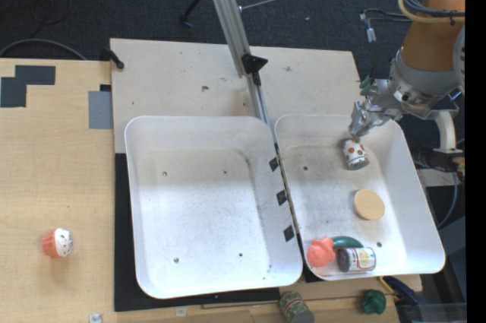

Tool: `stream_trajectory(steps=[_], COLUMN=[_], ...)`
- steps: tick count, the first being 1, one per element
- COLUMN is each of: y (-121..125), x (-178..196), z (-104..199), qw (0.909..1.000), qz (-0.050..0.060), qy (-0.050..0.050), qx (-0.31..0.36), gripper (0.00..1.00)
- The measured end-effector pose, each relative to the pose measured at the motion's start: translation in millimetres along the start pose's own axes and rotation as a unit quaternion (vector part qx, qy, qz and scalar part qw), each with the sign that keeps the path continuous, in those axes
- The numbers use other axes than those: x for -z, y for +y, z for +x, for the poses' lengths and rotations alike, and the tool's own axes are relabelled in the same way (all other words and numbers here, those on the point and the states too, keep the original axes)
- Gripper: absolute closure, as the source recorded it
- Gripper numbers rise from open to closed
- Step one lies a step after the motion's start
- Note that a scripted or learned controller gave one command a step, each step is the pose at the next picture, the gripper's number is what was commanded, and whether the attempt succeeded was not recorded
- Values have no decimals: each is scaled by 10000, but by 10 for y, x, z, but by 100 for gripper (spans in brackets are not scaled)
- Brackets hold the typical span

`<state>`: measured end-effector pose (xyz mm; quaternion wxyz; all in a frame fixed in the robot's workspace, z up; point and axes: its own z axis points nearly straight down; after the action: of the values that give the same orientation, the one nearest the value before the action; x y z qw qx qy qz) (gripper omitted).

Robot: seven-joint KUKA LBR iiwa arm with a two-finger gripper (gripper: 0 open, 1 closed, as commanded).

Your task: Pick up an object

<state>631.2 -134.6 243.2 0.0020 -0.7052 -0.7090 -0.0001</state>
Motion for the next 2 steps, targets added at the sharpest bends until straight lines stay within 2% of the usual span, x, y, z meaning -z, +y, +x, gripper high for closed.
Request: stream_trajectory(steps=[2], y=[30], x=[-174], z=[1107], qw=[10000], qz=[12], qy=[-2], qx=[-7], gripper=[100])
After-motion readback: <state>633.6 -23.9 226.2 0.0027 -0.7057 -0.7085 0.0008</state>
